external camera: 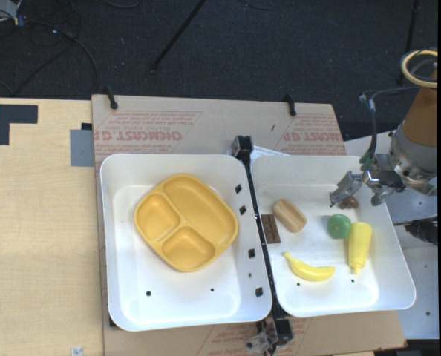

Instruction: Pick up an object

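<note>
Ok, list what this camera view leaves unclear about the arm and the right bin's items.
- Gripper: too small and blurred to tell whether it is open or shut.
- Arm: cut off by the right edge.
- Green ball: its right side is hidden by the yellow bottle.
- Brown piece: too small to identify.

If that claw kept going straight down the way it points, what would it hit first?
Most likely the bare floor of the right bin, just up and left of the green ball. The gripper seems to hang above that spot, though depth is hard to judge from this slanted view.
</note>
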Available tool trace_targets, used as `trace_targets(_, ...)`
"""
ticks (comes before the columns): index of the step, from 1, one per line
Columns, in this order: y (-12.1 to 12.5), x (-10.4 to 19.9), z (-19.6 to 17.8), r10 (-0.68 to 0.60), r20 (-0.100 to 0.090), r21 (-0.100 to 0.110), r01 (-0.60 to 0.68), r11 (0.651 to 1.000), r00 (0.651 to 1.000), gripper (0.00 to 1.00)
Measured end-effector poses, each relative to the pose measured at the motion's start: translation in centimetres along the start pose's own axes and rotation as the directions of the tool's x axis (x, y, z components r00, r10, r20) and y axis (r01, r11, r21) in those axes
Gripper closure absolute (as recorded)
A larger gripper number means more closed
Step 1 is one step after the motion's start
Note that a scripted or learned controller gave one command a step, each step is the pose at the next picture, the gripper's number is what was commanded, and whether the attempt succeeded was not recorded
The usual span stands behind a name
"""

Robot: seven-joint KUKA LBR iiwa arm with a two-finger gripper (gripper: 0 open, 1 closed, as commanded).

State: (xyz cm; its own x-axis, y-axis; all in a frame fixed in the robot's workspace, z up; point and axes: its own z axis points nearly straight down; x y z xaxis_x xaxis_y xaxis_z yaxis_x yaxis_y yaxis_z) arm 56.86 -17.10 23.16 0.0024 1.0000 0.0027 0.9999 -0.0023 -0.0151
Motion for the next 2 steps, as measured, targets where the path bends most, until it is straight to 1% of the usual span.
trace_targets(1, 0.3, 0.0, -0.8, -0.003, 0.003, -0.014, 0.003, 1.000, 1.000, 0.00)
trace_targets(2, -0.6, -0.2, 5.2, -0.002, 0.000, -0.006, 0.002, 1.000, 1.000, 0.00)
